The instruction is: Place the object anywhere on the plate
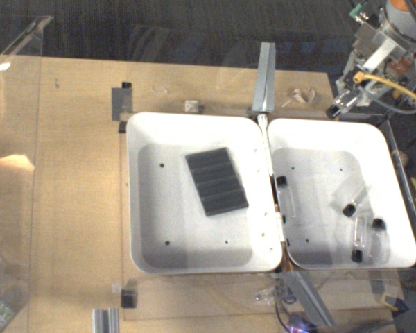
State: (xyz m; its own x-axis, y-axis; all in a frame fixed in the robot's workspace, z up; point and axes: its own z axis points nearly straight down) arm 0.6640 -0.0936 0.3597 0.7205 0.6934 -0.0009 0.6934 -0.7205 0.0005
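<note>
A dark grey ridged plate (216,181) lies flat and slightly turned in the left white bin (145,255). The right white bin (312,255) holds several small clear pieces with black ends: one (349,209) right of the middle, one (378,223) near the right wall, one (358,254) at the front right. A small black piece (281,182) sits by that bin's left wall. My gripper (337,107) hangs above the bench just behind the right bin's far edge, well away from the pieces and the plate. Nothing shows in it.
A grey metal bar (265,78) stands behind the seam between the bins. Small brackets (123,101) sit on the wooden bench near the left bin's corners. A clear panel (14,151) covers the bench's left side.
</note>
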